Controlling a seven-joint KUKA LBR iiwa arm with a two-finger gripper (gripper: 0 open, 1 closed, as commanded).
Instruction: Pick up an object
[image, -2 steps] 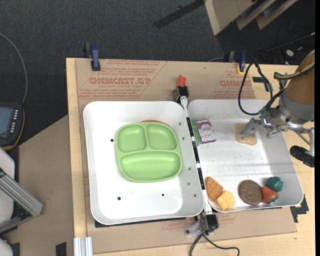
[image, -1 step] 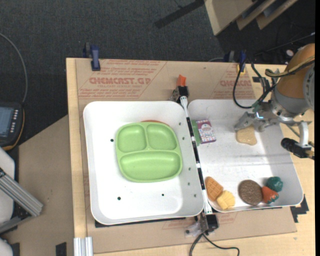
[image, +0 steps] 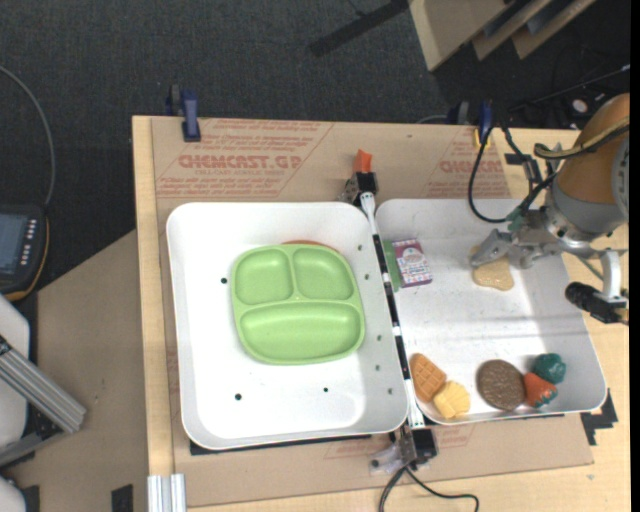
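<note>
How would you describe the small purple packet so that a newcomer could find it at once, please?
Look at the right bin, the one without the green tray. The packet lies flat in its far left corner, beside the wall shared with the left bin. It is the only purple, rectangular item; the other pieces are tan, brown or orange food shapes.

Robotics lab, test bench setup: cardboard-covered bench (image: 300, 160) held by blue clamps (image: 187, 112), two white bins (image: 200, 330) side by side, grey KUKA arm (image: 590, 190) with loose cables (image: 500, 180), dark carpet floor (image: 150, 50), aluminium framing (image: 40, 385) at left.
</note>
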